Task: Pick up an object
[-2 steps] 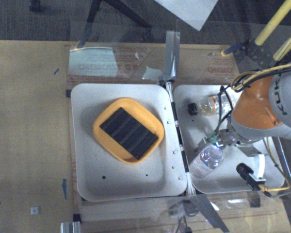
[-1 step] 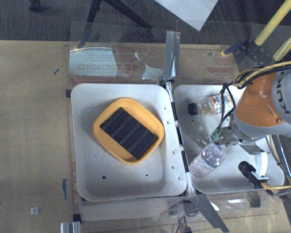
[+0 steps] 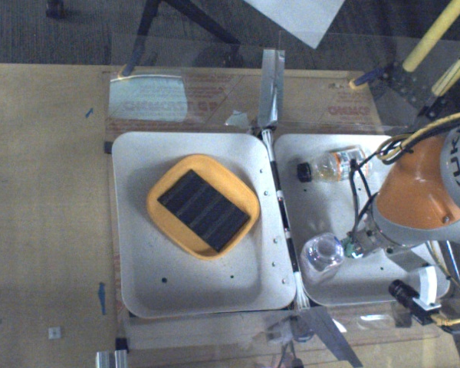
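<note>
A yellow-orange dish with a black ribbed insert lies in the left bin. In the right bin a clear plastic bottle with a black cap lies on its side near the far wall. A clear round plastic object rests near the bin's front left. My gripper hangs low just to the right of that clear object, mostly hidden under the wrist and the orange band. Whether it touches the clear object is not visible.
A metal divider stands behind the gap between the bins. Cables loop from the arm over the right bin. A black-and-white fitting sits at the right bin's front right corner. Bench surface lies to the left.
</note>
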`<action>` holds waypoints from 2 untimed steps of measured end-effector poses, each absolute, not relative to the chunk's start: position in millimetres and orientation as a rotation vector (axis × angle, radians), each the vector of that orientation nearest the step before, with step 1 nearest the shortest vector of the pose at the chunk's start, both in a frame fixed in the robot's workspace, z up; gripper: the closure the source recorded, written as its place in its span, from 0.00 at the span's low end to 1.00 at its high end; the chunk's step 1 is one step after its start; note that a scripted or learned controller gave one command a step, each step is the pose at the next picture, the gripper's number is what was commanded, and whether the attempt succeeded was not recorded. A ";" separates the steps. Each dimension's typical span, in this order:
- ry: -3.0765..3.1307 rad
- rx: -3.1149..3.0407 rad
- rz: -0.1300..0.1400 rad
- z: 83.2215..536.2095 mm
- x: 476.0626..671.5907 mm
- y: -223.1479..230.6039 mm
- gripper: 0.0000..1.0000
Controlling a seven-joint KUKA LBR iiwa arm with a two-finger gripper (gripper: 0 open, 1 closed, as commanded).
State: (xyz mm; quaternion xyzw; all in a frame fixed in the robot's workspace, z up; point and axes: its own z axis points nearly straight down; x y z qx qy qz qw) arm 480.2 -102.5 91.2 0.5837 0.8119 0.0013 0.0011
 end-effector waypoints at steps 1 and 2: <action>2.207 2.234 -0.001 184.1 513.6 -54.4 1.00; 2.176 2.265 -0.001 221.0 555.0 -42.3 1.00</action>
